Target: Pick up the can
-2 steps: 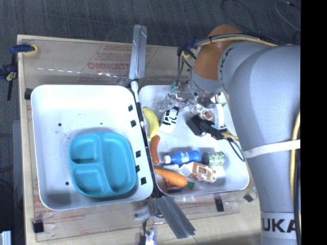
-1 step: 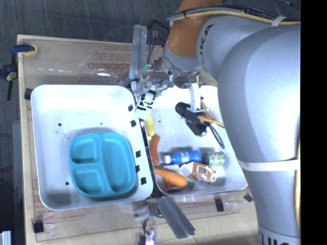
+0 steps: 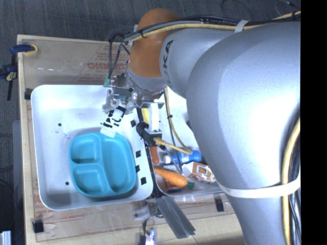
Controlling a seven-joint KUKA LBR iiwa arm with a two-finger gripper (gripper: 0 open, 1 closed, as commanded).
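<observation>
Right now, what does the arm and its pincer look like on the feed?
The arm is bulky, rounded and smooth light grey, with an orange band above the wrist. Black and yellow cables run along its top. The pincer is a small metal assembly whose white part carries black markings.

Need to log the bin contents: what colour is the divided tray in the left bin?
Light blue divided tray, clearest in the camera view.
</observation>
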